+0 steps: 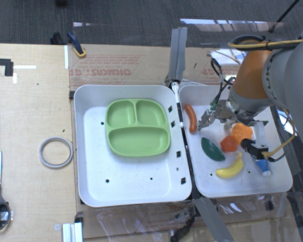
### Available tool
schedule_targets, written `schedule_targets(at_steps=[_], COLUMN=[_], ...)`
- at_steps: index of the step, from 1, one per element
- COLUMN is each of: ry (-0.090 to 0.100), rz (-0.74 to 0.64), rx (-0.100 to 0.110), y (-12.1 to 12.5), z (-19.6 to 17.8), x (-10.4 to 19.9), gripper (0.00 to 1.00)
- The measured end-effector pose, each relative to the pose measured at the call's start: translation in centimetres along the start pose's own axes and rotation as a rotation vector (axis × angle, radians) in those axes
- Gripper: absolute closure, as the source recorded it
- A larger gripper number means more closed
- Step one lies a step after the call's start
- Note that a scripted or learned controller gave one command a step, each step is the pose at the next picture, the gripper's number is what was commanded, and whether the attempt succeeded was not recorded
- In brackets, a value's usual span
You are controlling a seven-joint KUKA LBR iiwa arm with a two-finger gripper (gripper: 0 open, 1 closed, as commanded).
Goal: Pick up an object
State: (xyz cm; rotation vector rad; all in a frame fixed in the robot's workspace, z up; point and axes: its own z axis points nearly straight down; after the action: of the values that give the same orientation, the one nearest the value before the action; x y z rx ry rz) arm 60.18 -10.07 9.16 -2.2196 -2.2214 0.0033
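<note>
In the right bin (280, 183): hotdog (191, 118), green leaf (212, 148), orange pieces (236, 137), banana (230, 169). Claw (208, 120) low beside the hotdog, grip state cannot be told. Step: approach. Next: centre over one item, descend.

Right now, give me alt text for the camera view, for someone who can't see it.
The gripper hovers in the right bin, beside a hot dog, a banana and an orange toy. The left bin holds a green tray.
</note>
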Motion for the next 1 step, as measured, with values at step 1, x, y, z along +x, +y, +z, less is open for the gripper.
schedule_targets(at_steps=[1], ry=[0.0], rz=[0.003], rx=[0.0], y=[-2.59], z=[0.01], x=[-0.17], gripper=[0.0])
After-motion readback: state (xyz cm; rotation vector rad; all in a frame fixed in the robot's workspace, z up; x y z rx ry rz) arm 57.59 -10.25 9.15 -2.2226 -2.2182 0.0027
